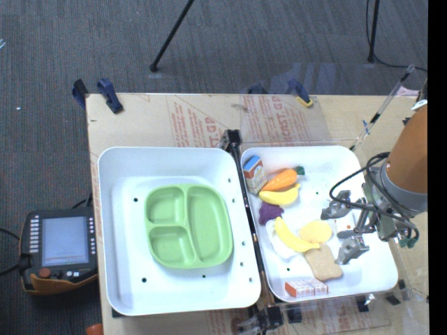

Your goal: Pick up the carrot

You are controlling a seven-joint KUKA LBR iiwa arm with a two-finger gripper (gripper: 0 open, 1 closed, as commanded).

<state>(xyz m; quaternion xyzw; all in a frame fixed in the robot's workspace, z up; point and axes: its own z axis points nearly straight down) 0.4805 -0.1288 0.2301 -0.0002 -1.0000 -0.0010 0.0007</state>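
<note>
The orange carrot (281, 179) with a green tip lies in the right bin (328, 158), near its far left, resting against a yellow banana (279, 196). My gripper (346, 230) hangs over the right half of that bin, well to the right of and nearer than the carrot. Its two fingers stand apart with nothing between them: one fingertip (335, 211) sits above the other (351, 250). The gripper touches none of the food items.
Beside the carrot are a small carton (253, 172), a purple piece (269, 213), more yellow pieces (300, 236), a biscuit (323, 262) and a red-and-white box (306, 287). The left bin (119, 187) holds a green divided plate (188, 226). A handheld pendant (59, 246) lies left of the bench.
</note>
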